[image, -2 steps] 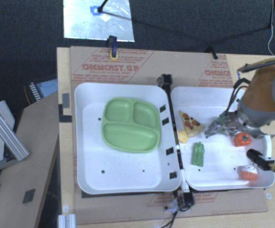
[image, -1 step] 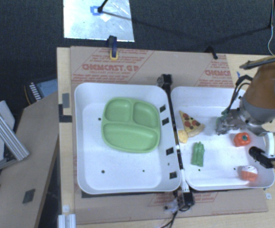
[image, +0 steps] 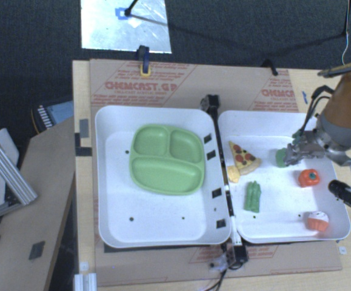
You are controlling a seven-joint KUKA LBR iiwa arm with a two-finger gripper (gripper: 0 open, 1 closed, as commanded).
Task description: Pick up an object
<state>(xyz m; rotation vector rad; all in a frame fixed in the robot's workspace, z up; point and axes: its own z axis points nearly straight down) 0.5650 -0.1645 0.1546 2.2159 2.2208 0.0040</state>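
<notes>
Dark carpet [image: 30,35] covers the floor around the desk [image: 181,80], whose top is tan board printed with red lettering. A shiny silver sheet [image: 125,17] lies on the carpet behind it, and a pale aluminium rail [image: 5,168] leans at the left.

You have open floor in the right white bin [image: 266,228] between the green bean pod [image: 252,196] and the orange tomato [image: 308,177]. The pizza slice [image: 243,155] crowds the divider, and a round orange-white toy [image: 317,220] blocks the near corner.
</notes>
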